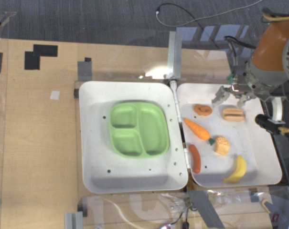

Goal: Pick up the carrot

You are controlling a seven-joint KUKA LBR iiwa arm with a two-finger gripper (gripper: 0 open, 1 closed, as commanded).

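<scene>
So the carrot (197,129) is lying in the right bin (263,175), over by its left wall, tilted with the orange tip pointing up-left toward the divider and the little green stem end pointing down-right. That stem end is just beside a yellow corn cob piece (222,145), basically touching or very close, hard to say from this angle.

The gripper (232,95) hangs over the back part of the same bin, well apart from the carrot. Its two fingers are spread wide apart and there's nothing between them. It sits above the gap between a round orange-brown cookie or donut-looking thing (202,109) and a hot dog in a bun (233,114), higher than both as far as I can tell. The orange band of the arm (273,46) comes in from the upper right.

Other stuff in the right bin: a red sausage (195,158) below the carrot, along the left wall, and a banana (236,169) near the front edge.

The left bin (94,175) has a green divided plate (137,129) with three compartments sitting in the middle. A black cable (192,18) runs across the dark floor behind the bench.
</scene>
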